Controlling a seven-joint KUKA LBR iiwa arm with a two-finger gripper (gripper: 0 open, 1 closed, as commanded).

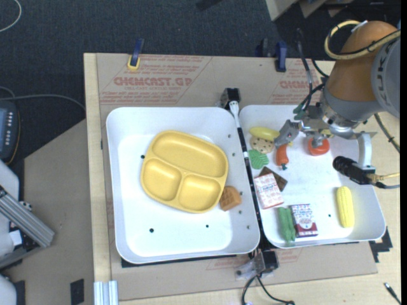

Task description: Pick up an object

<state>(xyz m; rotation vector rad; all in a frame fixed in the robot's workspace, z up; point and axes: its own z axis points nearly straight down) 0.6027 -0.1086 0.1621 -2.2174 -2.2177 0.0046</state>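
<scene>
Gripper (289,133) sat low over the right bin (375,229), upper-left part of it, arm coming in from the frame's right edge. Open/closed state: couldn't tell from this angle. Nothing visibly held.

Closest obj was an orange carrot-like piece (282,156), just below the gripper in frame, touching or nearly so, can't say which. A yellow piece (262,133) lay just left of the gripper, w/ a round tan cookie (260,145) under it and a green leafy bit (258,160) below that, all near the bin's left wall. A red-orange round obj (318,147) was just right of the gripper, partly under the wrist.

Mid bin: pink/white packet (268,191) w/ a dark brown piece (280,178) at its upper-right corner. Bottom of bin: green veg (285,225) beside a red/white box (304,220), touching. Yellow corn cob (344,206) lay upright in frame near the right wall, well apart from the rest.

Left bin (121,170): yellow divided plate (184,170) in the center, brown pastry-like piece (230,198) touching its lower-right edge.
</scene>
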